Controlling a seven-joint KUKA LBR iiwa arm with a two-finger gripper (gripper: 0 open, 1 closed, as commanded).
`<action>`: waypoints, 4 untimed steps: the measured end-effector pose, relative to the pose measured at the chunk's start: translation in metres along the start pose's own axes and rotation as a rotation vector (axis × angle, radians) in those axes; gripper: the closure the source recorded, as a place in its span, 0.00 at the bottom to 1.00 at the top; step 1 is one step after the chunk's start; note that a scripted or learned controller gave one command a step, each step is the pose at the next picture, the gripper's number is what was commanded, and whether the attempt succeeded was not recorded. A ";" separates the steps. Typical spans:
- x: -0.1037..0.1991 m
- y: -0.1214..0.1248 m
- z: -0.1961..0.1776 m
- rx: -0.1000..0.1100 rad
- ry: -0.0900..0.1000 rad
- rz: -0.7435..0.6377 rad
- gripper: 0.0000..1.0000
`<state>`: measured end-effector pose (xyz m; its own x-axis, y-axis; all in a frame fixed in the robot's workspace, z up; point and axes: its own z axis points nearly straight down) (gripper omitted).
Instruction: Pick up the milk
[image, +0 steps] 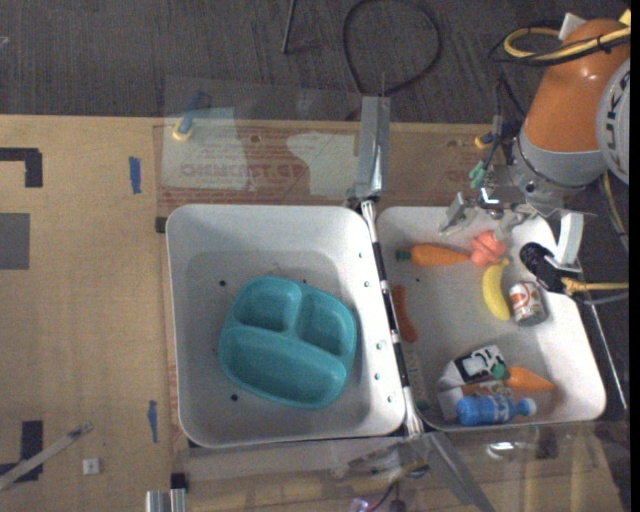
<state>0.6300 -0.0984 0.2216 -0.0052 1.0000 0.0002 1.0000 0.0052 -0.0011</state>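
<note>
The milk (478, 365) is a small white carton with black markings. It lies in the right bin (570, 300) near the front, against a blue bottle (494, 408) and a small orange carrot (528, 379). My gripper (489, 220) hangs over the back edge of the right bin, just above a pink toy (488, 247). It is open with nothing between its fingers. It is well behind the milk, about half the bin's depth away.
The right bin also holds a long carrot (440, 256), a banana (494, 291), a can (526, 302) and a red sausage (403, 312) along the divider. A teal divided plate (288, 341) sits in the left bin (200, 250). The black wrist attachment (540, 262) overhangs the can.
</note>
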 end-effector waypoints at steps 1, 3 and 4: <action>-0.015 -0.064 0.101 0.000 0.000 0.110 0.00; -0.058 -0.142 0.133 -0.012 0.000 0.161 0.00; -0.010 -0.051 0.108 -0.001 -0.001 0.422 0.00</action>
<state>0.5788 -0.1087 0.1139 0.4049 0.9144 -0.0008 0.9144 -0.4049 0.0002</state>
